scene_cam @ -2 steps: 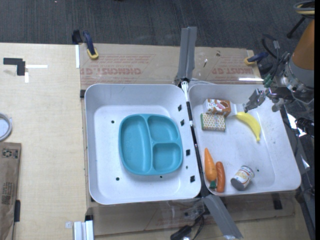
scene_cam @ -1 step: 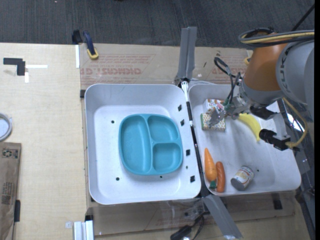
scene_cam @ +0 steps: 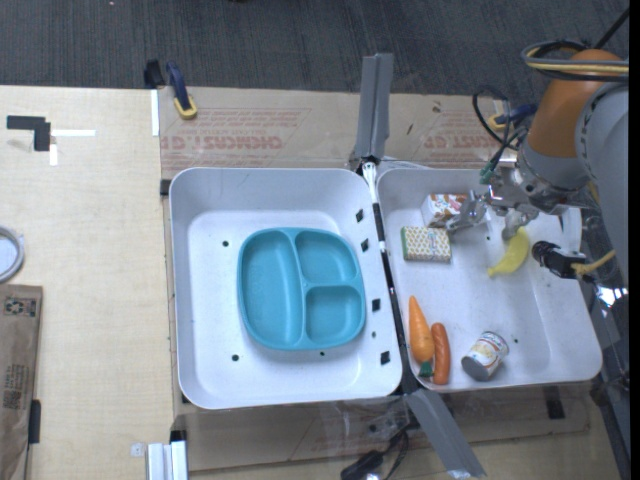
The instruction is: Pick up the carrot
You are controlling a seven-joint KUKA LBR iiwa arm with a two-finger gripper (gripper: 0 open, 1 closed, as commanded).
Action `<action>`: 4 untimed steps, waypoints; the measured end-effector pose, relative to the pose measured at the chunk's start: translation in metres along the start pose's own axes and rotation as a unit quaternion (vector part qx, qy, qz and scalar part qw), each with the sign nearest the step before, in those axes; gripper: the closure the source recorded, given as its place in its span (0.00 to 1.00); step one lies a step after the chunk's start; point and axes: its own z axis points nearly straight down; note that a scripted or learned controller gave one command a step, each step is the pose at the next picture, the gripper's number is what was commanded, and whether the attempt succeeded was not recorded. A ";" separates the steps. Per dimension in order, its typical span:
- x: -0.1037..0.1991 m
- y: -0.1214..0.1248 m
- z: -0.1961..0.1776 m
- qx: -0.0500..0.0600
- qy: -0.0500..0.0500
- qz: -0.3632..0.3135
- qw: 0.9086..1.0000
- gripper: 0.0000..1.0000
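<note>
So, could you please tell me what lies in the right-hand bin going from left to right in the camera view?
Carrot → sponge → tin can → banana. I've left out the second orange piece beside the carrot, the small packet and the claw, since they overlap others in left-right position.

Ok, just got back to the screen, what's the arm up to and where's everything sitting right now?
The arm is over the far end of the right bin, with its gripper low between a small white packet and the banana. The carrot lies untouched at the near left of that bin, beside a second orange piece, well away from the gripper. A sponge and a tipped can also lie there. The left bin holds a blue divided plate.
</note>
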 end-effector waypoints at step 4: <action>0.026 -0.123 -0.214 -0.024 -0.016 -0.230 0.973 0.00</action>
